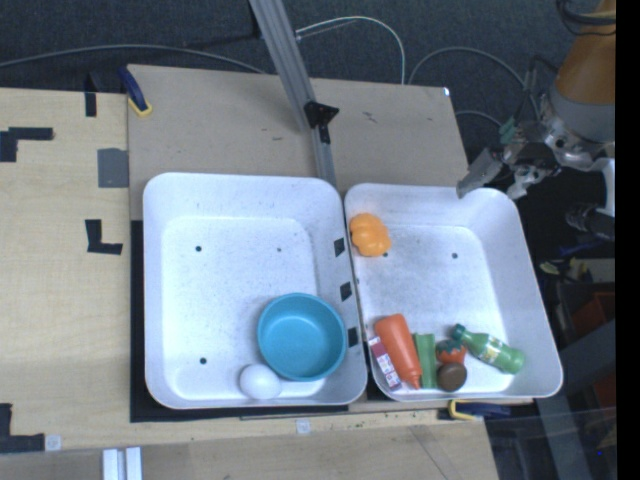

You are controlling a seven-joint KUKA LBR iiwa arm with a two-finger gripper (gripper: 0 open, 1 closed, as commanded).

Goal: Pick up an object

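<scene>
My gripper (499,176) hangs over the far right corner of the right bin (500,268), above its rim and apart from every object. Its two dark fingers (478,176) stand apart, open, with nothing between them. An orange rounded object (369,234) lies by the right bin's far left wall. Along the near wall lie an orange-red bottle (397,350), a green piece (427,359), a brown ball (452,376) and a green bottle (490,351). In the left bin (190,268) sit a blue bowl (300,335) and a white ball (259,380).
A grey metal pole (290,58) slants down to the gap between the bins at the far side. Cables (400,43) loop behind the bench. A blue-and-yellow clamp (136,94) grips the board's far left corner.
</scene>
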